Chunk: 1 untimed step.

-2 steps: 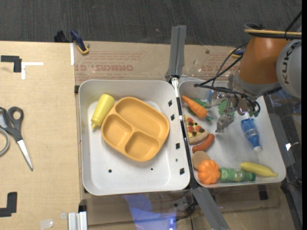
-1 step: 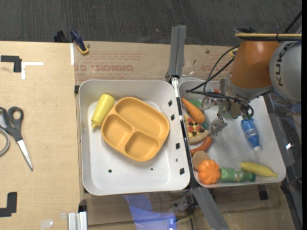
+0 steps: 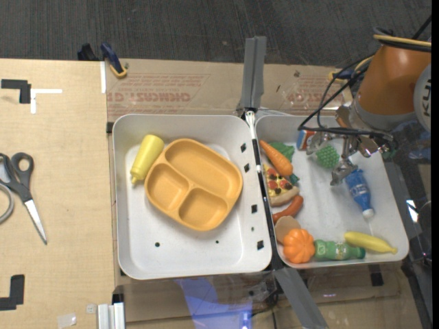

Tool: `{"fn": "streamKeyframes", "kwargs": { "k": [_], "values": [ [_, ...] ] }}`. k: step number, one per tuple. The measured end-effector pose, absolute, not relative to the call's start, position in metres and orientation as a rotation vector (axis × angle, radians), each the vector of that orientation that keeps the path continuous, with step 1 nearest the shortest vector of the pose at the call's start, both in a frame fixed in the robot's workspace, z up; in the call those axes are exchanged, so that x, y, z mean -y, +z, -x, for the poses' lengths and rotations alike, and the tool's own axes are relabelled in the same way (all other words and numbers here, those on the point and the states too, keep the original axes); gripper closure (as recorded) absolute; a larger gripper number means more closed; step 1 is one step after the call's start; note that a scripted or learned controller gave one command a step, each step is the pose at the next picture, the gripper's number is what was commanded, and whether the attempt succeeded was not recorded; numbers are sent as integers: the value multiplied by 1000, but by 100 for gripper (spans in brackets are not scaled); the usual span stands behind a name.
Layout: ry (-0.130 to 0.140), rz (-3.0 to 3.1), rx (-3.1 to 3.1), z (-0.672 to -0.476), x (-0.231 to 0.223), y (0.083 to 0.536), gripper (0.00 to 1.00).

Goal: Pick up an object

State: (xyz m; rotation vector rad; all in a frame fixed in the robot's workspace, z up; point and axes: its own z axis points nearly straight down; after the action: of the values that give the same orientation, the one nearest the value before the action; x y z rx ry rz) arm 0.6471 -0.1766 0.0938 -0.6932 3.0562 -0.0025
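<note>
Two white bins [image 3: 185,266] side by side on the counter [image 3: 55,204]; orange-banded arm [image 3: 391,81] reaching in from the right. In the left bin, a yellow divided plate [image 3: 194,184] with a yellow bottle [image 3: 145,157] touching its left edge. In the right bin, toy food: carrot [image 3: 276,157], pizza slice [image 3: 278,186], pumpkin [image 3: 298,245], banana [image 3: 370,242], green bottle [image 3: 338,251], blue bottle [image 3: 359,190], green knobbly ball [image 3: 328,156]. Gripper [image 3: 343,166] hung low over the right bin's far end, between ball and blue bottle; fingers too blurred among cables to tell their spread, nothing seen held. Judged: approach under way, grasp and lift left.
</note>
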Motion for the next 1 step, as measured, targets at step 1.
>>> {"fn": "streamKeyframes", "kwargs": {
  "k": [1],
  "values": [
    [-1,686,-3050,-649,176,104,100]
  ]
}}
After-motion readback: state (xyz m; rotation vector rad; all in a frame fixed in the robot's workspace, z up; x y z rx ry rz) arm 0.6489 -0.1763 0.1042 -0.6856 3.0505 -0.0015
